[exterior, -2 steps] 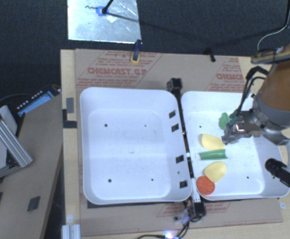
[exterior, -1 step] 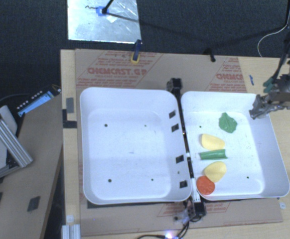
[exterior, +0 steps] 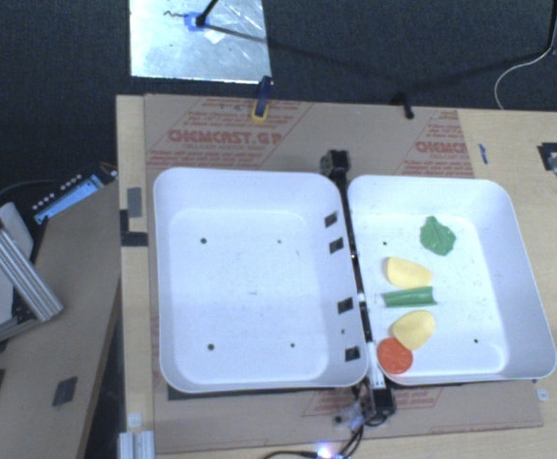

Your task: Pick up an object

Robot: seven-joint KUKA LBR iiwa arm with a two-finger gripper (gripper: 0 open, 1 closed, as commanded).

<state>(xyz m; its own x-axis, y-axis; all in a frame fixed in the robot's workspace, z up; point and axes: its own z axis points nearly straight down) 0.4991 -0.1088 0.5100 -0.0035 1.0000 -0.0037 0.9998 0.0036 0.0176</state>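
The right bin (exterior: 508,256) holds several small objects near its left side. A green leafy piece (exterior: 437,235) lies toward the back. Below it sit a yellow piece (exterior: 408,273), a green stick-shaped piece (exterior: 410,297), a second yellow piece (exterior: 413,328) and a red-orange round piece (exterior: 394,357) at the front left corner. They lie close together, the green stick between the two yellow ones.
The left bin (exterior: 250,280) stands beside the right one, joined along a black-clipped divider (exterior: 350,275). Both rest on a cardboard sheet (exterior: 298,132). A metal plate (exterior: 200,25) lies on the floor behind; an aluminium frame (exterior: 11,266) stands at left.
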